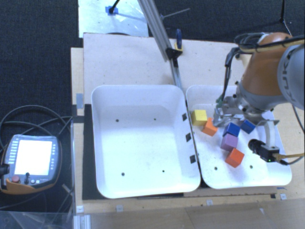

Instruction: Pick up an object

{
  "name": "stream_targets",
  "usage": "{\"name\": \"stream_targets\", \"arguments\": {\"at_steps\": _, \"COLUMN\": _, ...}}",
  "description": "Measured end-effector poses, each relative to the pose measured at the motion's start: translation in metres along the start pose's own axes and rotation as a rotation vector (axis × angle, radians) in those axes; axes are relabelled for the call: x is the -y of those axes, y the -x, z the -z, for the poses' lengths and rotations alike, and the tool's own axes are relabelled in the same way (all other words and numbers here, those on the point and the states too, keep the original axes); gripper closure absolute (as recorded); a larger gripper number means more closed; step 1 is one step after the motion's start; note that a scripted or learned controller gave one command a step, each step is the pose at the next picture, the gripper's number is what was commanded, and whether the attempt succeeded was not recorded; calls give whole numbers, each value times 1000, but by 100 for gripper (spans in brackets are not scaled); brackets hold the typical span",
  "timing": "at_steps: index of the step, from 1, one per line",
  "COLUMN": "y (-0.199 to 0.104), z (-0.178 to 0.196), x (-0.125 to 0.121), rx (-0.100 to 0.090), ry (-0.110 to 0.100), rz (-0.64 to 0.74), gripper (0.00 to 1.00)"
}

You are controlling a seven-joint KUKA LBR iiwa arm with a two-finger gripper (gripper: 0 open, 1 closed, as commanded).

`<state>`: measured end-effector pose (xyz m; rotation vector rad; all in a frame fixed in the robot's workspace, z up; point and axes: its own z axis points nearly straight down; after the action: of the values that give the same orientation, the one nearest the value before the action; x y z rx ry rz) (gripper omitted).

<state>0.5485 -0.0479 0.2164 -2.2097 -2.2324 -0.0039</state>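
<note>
Several small cubes lie in the right bin (267, 178): a yellow cube (199, 116), an orange cube (208, 127), two blue cubes (232, 129) (248, 126), a purple cube (229, 141) and a red-orange cube (234, 158). My gripper (219, 118) hangs low over the upper middle of this bin. It is just right of the yellow and orange cubes and left of the blue ones. The grey and orange arm (264, 75) comes in from the right and hides the bin's back right part. I see no cube lifted off the bin floor.
The left bin (97, 142) sits beside the right one, sharing a raised wall with black marks (189, 137). A slanted metal pole (155, 23) crosses the back of the bench. A teach pendant (31, 163) lies off the bench at left. A black cable fitting (261, 149) hangs by the wrist.
</note>
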Motion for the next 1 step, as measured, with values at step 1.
{"name": "stream_targets", "arguments": {"at_steps": 1, "y": -50, "z": 14, "x": 9, "rx": -1, "ry": 1, "rz": 1, "gripper": 100}}
